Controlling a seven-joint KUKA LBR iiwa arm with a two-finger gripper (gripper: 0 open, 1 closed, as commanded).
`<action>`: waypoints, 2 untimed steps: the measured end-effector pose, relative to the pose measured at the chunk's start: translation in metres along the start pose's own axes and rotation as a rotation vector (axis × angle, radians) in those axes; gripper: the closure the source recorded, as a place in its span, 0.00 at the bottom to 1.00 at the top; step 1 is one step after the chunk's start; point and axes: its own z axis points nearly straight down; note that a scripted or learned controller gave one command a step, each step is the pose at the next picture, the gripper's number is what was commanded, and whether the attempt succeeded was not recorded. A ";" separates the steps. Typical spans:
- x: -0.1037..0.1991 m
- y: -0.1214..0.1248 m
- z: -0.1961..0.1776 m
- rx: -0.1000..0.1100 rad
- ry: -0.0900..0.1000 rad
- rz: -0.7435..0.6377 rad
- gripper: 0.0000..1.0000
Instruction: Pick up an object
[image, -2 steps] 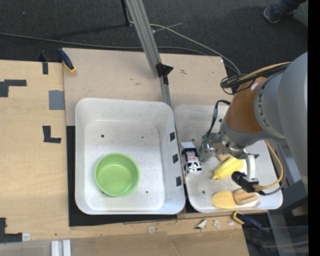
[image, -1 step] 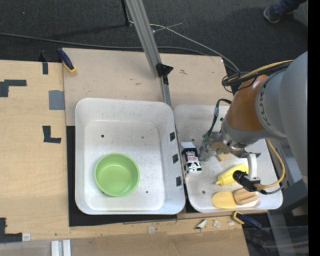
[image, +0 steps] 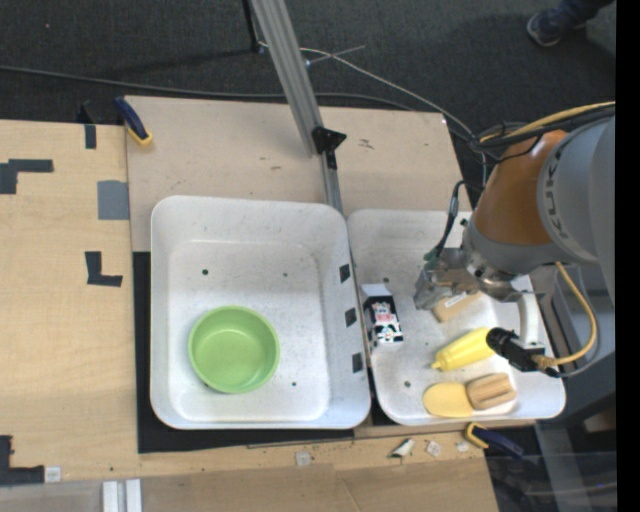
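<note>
The likeliest pick is the tan block (image: 453, 306), lying in the right bin (image: 398, 238) toward its far-right side. The gripper (image: 438, 287) hangs right over its left end, so close that I cannot tell whether the two touch. From the gripper the block runs off to the right and slightly toward the camera. Its long axis lies nearly across the picture, the right end a touch higher. Nothing shows the block as gripped, and whether the gripper is spread or pressed together cannot be told from this slant. I judge the next move turns on centring: the gripper sits over the block's end, not its middle, so a close here may clip the corner or tip it.

Just below the block lies a yellow thing (image: 462, 351), near but apart. A yellow disc (image: 444, 401) and a second tan piece (image: 491, 391) sit touching at the bin's near edge. A black-and-white box (image: 381, 320) lies by the left wall, well apart from the gripper. The left bin (image: 250, 262) bears a green bowl (image: 233, 348)
</note>
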 end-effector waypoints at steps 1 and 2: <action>-0.001 -0.007 -0.047 -0.001 0.000 -0.001 1.00; -0.003 -0.013 -0.092 -0.001 0.000 -0.002 1.00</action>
